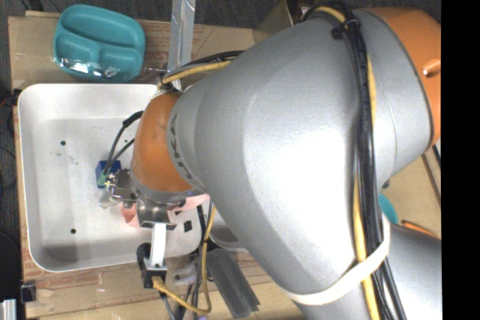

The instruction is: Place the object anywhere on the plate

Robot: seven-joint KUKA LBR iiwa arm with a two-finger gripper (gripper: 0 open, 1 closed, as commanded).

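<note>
Grey arm (300, 154) fills most of the view, coming in from the right, orange band (154, 150) above the wrist over the right part of the left white bin (37, 161). Hand (124, 195) sits low at the bin's right side, near the near wall; mostly hidden by the wrist, cannot tell its state. Small blue item (103, 173) with wires just left of the wrist, part of the tool or an object, cannot tell which. Something pink (129, 212) shows just beside the hand at the bin floor, partly covered; could be the task object or the plate, cannot tell. Black and yellow cables (364, 124) run along the arm. Teal molded tray (99, 41) lies on the table beyond the bin's far left corner. Silver upright post (182, 30) just right of the tray.
</note>
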